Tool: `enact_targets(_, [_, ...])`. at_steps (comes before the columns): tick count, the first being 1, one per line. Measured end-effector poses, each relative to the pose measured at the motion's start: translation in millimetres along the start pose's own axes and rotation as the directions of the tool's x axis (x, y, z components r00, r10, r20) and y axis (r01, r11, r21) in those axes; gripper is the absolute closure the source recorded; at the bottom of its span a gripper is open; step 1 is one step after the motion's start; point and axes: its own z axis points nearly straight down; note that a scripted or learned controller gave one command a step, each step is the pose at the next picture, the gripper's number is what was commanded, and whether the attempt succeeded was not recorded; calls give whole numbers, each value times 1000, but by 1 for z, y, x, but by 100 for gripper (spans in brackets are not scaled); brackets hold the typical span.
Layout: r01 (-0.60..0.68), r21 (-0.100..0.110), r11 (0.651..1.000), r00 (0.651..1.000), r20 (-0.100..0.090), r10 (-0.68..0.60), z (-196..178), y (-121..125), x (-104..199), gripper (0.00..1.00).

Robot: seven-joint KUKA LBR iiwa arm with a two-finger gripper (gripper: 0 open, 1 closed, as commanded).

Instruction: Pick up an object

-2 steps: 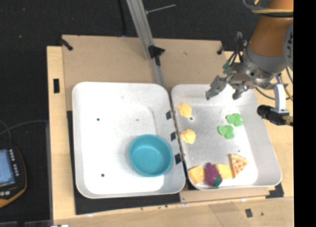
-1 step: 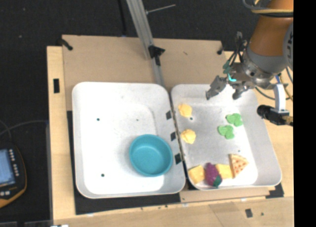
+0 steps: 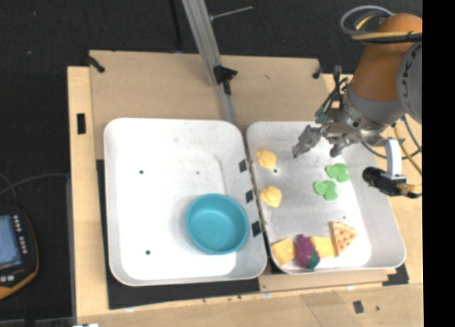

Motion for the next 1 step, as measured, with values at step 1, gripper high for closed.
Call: enact_targets(1, [-1,-4,1000,1000,-1,1,39,1,-1,0])
